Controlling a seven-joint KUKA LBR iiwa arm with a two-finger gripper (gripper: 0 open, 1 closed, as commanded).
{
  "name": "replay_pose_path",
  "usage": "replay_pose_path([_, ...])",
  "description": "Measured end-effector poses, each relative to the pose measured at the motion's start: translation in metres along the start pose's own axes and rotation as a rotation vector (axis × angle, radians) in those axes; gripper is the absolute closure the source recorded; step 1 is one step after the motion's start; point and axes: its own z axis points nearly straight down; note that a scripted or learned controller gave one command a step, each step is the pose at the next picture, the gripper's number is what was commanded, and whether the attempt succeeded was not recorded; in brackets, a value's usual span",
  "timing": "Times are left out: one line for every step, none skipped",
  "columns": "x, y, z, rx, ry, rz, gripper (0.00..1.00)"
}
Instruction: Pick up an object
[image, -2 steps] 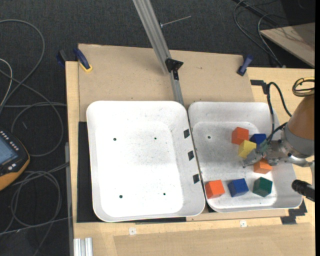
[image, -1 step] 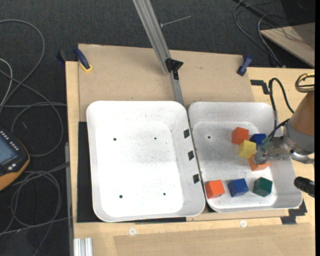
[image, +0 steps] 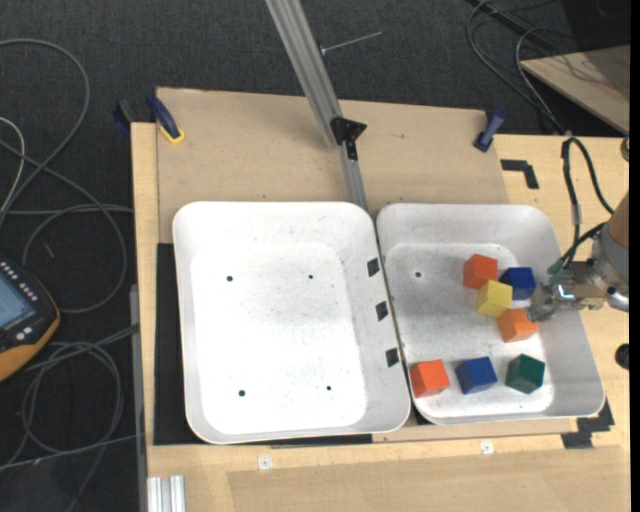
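The gripper (image: 548, 303) sits low over the right bin (image: 440, 225), at the right edge of a tight cluster of cubes. The yellow cube (image: 495, 297) lies just left of it, the blue cube (image: 517, 280) just above-left, a small orange cube (image: 516, 325) just below-left. Whether it is open or grasping anything I cannot tell: the tip is small and blurred against the cubes. Another orange cube (image: 480, 270) sits beyond the yellow one.

Left bin (image: 200, 300) floor open; right bin (image: 450, 225) crowded by blocks (image: 497, 297), near-left corner seemingly free.
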Motion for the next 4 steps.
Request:
replay_pose_path([-0.002,0.003,-0.044,-0.001,0.0,-0.001,1.0])
replay_pose_path([-0.002,0.005,-0.082,-0.001,0.0,-0.001,1.0])
replay_pose_path([0.053,0.023,-0.071,0.007,0.006,-0.006,1.0])
replay_pose_path([0.11,0.037,-0.059,0.008,0.006,-0.006,1.0])
